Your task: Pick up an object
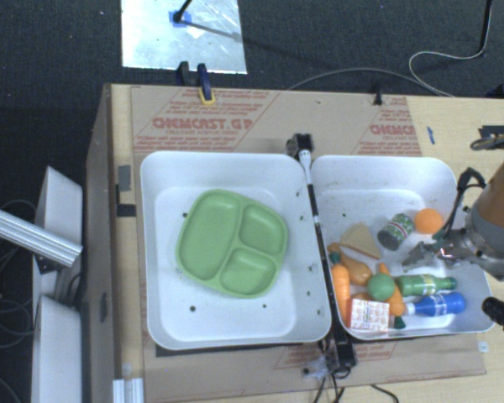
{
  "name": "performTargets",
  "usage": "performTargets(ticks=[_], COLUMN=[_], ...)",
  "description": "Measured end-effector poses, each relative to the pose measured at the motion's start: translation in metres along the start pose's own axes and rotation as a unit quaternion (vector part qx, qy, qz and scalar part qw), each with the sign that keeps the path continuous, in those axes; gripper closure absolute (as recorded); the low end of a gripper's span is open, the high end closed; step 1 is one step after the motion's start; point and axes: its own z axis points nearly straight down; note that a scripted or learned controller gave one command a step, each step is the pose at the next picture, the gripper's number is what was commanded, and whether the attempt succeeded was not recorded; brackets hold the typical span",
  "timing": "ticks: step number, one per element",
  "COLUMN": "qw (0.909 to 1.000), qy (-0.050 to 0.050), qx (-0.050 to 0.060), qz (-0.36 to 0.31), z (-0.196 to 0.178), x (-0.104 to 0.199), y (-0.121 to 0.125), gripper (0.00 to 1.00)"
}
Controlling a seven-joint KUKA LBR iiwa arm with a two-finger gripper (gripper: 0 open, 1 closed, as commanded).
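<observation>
The right bin (378, 179) holds a pile of toy food at its front half. There is a small can (395, 230), an orange ball (429, 221), a tan wedge (360, 242), a carrot (342, 285), a green ball (381, 286), a green bottle (426, 285), a blue bottle (435, 305) and a red-and-white box (369, 313). My gripper (426, 254) reaches in from the right and hangs low over the pile, just right of the can and above the green bottle. I see nothing held in it.
The left bin (164, 225) holds a green divided plate (232, 242). A ridge where the two bins meet (317, 225) runs between them. The arm's body (497, 212) stands over the right bin's right rim. Cables lie beyond the bench at the back right.
</observation>
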Motion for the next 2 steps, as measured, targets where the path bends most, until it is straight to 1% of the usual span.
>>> performTargets(ticks=[1, 2], qw=[1.0, 1.0], qy=[0.001, 0.001], qx=[0.002, 0.0], qz=[0.0, 0.0], z=[0.026, 0.015], x=[0.016, 0.016], y=[-0.016, -0.015], gripper=[0.0, 1.0])
